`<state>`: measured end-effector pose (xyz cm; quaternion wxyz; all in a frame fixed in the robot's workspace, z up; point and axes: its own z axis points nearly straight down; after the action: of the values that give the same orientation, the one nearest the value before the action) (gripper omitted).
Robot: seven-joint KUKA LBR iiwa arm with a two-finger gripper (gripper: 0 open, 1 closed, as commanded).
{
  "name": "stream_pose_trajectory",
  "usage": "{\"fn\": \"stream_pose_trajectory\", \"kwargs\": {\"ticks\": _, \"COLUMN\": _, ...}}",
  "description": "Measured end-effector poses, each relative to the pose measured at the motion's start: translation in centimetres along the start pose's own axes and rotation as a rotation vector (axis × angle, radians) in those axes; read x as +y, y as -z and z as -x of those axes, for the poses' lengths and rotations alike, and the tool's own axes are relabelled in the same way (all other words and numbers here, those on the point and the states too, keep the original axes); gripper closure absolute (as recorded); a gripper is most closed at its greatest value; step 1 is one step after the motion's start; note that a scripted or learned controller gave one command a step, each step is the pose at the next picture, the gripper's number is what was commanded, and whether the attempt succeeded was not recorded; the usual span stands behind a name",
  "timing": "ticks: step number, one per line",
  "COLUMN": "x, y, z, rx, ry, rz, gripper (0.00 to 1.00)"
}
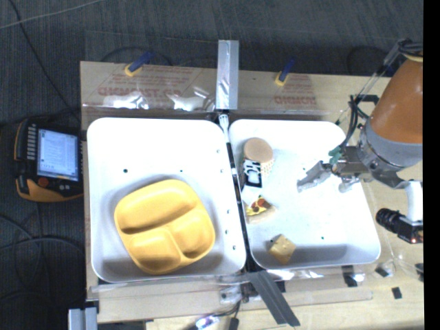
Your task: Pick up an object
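Hand hovers empty over right bin.

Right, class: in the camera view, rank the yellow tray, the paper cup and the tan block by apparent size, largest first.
1. yellow tray, clearly largest
2. paper cup
3. tan block, smallest

open bin floor, cup beside divider
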<state>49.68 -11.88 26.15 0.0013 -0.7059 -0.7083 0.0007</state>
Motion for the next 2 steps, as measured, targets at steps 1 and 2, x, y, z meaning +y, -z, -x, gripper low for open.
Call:
{"fn": "stream_pose_trajectory", "kwargs": {"ticks": 1, "x": 1.8, "y": 3.1, "z": -7.7, "rx": -0.001, "ry": -0.097, "rz": 0.001, "gripper": 0.0}}
{"fn": "stream_pose_trajectory", "kwargs": {"ticks": 2, "x": 8.4, "y": -5.7, "z": -11.4, "rx": -0.001, "ry": -0.292, "rz": -0.003, "gripper": 0.0}}
